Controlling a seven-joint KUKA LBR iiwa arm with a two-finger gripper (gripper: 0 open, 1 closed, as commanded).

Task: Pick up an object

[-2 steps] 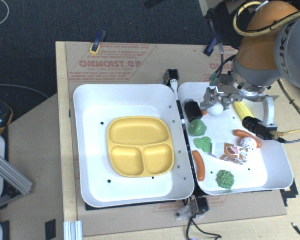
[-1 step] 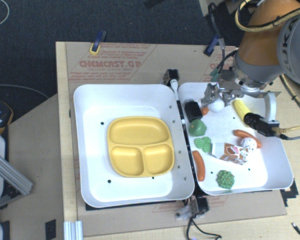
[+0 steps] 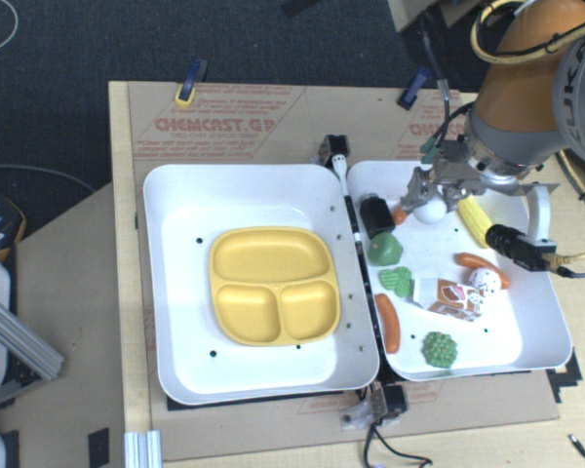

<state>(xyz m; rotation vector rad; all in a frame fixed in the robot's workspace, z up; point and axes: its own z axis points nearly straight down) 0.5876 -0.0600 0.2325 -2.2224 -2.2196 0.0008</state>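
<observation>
I am looking down on the bench (image 3: 127,261), working left to right. The left bin (image 3: 166,261) is carrying a yellow tray (image 3: 273,284) with three compartments, sitting near its middle. The right bin (image 3: 546,330) is holding the loose items: a black block (image 3: 375,215) at its left wall, a green lump (image 3: 386,250) just nearer than that, a green piece (image 3: 398,282) nearer again, an orange sausage (image 3: 388,322) along the near left, and a broccoli (image 3: 440,349) at the near edge. Near the middle a printed packet (image 3: 455,298) is lying with a white egg (image 3: 484,281) touching it and a carrot (image 3: 483,266) just beyond. A corn cob (image 3: 476,220) is lying at the far right.

The pincer (image 3: 431,203) is hanging over the far part of the right bin, and a white ball (image 3: 431,209) is sitting right at its tips. I am judging this to be the grasp step, with the ball as the likely target. I cannot tell whether the fingers are open or closed on it, nor whether the ball is resting on the bin floor. Next I would be calling for a firm close and a slow straight lift, watching that the round ball is not slipping out.
</observation>
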